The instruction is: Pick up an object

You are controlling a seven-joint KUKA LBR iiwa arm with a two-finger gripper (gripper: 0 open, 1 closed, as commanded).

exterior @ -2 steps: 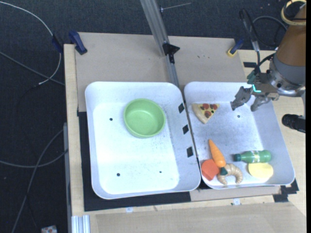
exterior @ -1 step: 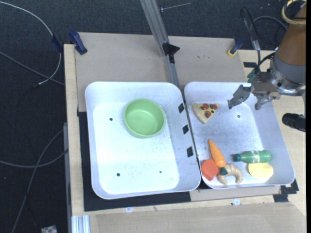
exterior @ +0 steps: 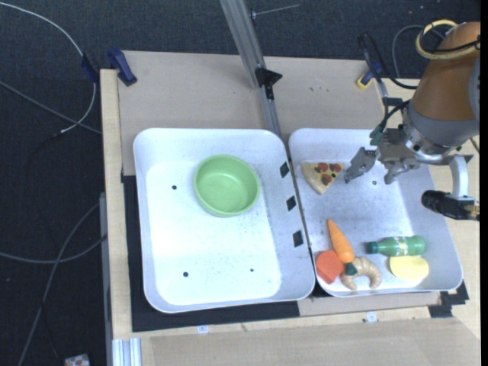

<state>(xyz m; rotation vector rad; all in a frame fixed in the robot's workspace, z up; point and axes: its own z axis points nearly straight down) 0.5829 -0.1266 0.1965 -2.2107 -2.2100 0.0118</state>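
My gripper point(exterior: 375, 169) hangs open over the far part of the right bin point(exterior: 385, 213), with nothing between its fingers. A pizza slice point(exterior: 321, 175) lies just to its left, near the bin's far left corner. Along the near edge lie an orange carrot point(exterior: 340, 240), a red block point(exterior: 329, 266), a tan croissant-shaped piece point(exterior: 362, 274), a green bottle point(exterior: 395, 245) on its side and a yellow piece point(exterior: 408, 268).
The left bin point(exterior: 217, 261) holds a green bowl point(exterior: 226, 185) toward its far side. A metal pole point(exterior: 245, 33) slants from the top down to the gap between the bins. Blue clamps point(exterior: 120, 65) sit at the bench's far corners.
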